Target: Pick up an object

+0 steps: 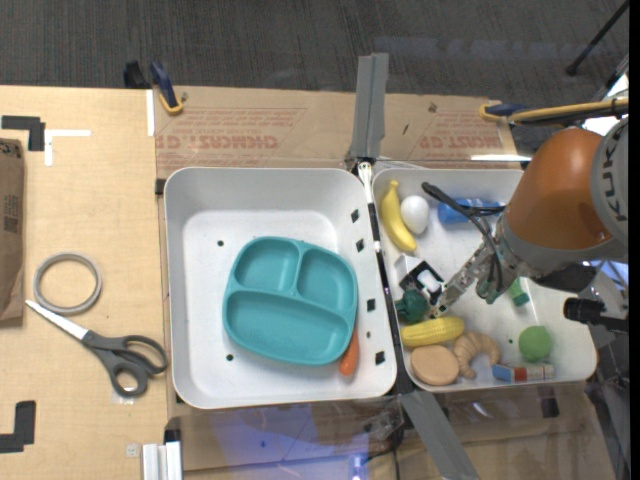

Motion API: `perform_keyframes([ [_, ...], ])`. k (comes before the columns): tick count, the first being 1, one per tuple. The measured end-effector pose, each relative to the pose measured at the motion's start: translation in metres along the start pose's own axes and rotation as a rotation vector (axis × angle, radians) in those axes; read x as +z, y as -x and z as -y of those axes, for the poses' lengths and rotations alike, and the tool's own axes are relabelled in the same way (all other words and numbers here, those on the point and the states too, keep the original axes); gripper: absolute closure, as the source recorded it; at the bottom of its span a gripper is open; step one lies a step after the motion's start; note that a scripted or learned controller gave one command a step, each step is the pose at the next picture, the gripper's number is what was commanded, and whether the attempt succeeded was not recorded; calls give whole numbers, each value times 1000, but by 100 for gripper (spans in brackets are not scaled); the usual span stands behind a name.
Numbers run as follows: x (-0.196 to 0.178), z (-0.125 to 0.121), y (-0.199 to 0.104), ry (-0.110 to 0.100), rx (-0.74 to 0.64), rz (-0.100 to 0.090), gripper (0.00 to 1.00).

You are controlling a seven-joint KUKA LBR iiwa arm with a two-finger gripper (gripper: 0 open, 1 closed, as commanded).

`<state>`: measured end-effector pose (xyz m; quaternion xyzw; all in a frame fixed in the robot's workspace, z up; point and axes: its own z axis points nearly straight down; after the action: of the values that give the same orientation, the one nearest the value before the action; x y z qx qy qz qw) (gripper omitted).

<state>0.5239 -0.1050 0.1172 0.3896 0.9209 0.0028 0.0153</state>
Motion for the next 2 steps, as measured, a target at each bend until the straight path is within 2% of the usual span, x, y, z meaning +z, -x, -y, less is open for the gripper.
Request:
perform_keyframes([
  [1, -81, 38, 38, -8, -537, -26, 100],
  [2, 20, 72, 13, -6, -593, -16, 100],
])
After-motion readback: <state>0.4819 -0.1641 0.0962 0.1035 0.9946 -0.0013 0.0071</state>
